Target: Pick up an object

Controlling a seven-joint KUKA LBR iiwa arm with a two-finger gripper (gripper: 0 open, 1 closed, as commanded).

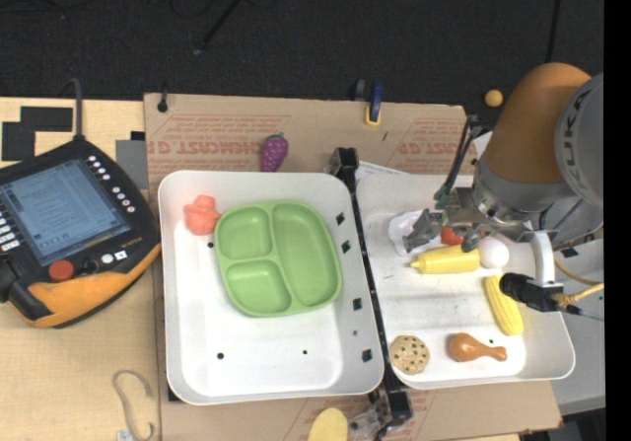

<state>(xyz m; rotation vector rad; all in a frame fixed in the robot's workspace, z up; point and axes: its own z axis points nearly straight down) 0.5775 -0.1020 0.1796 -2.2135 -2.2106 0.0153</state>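
The pincer hangs low over the right bin, just above the yellow toy bottle lying beside a white ball, seemingly positioned to grasp it, though its spread cannot be told.

Glossy plastic green tray in smooth white bin; matt brown cardboard beneath.

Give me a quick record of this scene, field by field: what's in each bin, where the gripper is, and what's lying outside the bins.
left bin: green divided plate, pink toy
right bin: yellow bottle, white ball, corn cob, cookie, drumstick
gripper: low over the right bin's far part, above the yellow bottle
outside bins: purple grapes, teach pendant
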